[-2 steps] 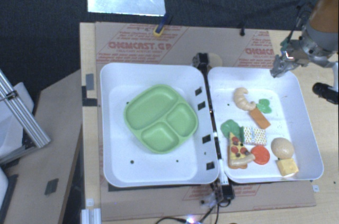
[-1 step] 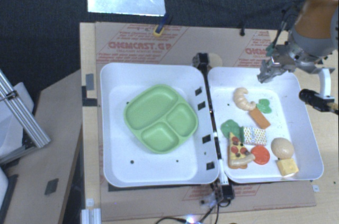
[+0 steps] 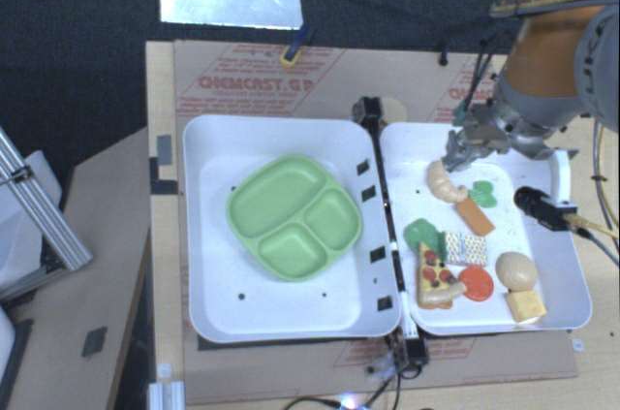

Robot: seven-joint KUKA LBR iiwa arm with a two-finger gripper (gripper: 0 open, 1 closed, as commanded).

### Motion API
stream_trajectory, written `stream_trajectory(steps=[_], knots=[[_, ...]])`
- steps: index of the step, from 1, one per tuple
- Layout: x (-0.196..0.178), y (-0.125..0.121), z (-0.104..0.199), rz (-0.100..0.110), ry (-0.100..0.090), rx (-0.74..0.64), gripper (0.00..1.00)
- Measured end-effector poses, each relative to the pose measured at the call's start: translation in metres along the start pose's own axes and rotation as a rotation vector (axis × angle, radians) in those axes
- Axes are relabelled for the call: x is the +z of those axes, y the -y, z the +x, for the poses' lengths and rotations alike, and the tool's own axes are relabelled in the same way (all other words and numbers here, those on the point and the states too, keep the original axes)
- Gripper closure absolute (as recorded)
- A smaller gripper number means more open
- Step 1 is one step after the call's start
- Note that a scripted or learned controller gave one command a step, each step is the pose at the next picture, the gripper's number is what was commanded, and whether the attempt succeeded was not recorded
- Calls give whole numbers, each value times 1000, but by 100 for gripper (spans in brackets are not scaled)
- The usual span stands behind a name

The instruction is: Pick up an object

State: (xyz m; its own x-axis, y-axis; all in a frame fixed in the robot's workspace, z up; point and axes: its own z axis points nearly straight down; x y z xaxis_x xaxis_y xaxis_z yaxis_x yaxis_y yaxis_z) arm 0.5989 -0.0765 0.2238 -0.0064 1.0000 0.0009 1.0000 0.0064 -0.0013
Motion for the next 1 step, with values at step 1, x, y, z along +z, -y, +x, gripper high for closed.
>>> stream_trajectory(steps=[1], knots=[[-1, 2, 18, -1, 0, 0, 100]])
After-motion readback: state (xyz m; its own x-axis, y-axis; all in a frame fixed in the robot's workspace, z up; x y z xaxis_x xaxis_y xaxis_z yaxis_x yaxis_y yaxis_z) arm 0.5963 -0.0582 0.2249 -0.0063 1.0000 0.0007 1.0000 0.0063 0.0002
